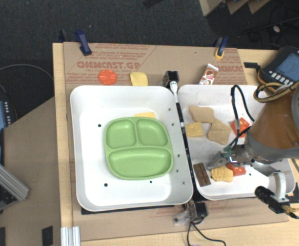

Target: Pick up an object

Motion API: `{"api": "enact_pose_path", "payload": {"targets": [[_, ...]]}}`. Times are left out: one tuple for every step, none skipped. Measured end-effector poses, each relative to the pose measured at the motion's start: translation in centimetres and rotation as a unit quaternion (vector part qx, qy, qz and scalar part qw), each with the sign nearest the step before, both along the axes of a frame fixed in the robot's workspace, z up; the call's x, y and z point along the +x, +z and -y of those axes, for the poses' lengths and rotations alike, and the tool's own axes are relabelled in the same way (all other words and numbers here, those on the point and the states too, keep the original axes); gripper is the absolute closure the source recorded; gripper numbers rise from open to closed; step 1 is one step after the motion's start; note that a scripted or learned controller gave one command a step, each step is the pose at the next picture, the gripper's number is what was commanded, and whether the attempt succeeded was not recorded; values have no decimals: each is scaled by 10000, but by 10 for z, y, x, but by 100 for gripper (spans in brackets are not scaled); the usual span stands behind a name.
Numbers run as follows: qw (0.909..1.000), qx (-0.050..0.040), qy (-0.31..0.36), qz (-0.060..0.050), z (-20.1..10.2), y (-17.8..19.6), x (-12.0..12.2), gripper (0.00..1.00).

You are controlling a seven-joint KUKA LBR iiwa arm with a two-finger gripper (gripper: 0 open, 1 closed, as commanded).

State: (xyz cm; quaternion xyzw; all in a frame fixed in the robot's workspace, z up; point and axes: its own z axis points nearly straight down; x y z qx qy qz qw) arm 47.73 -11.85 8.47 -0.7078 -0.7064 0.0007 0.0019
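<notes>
The right bin (211, 89) holds several toy foods: a tan bread slice (200, 114), a second tan piece (219, 132), a yellow cheese cube (194, 130), a red-orange piece (242, 124), a brown chocolate bar (202, 173), a yellow ridged cracker (221, 175) and a small orange piece (237, 170). My gripper (225, 160) reaches in from the right and sits low in this bin, just above the cracker and the orange piece. The wrist and arm body hide the bin's right side.
The left bin (87, 137) carries a green divided plate (138, 147) with a yellow slice (145, 115) behind it. On the board beyond the bins lie an orange disc (107, 77), a yellow piece (138, 79) and a small carton (208, 75). A pendant (287, 68) sits at the right.
</notes>
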Motion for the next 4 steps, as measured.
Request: {"api": "enact_pose_path", "payload": {"targets": [[10000,-16,25,40,-18,0,38,0],[10000,-8,-11,-1,15,0,0,0],[10000,-26,-4,34,14,11,2,100],[10000,-23,-5,29,14,10,2,0]]}}
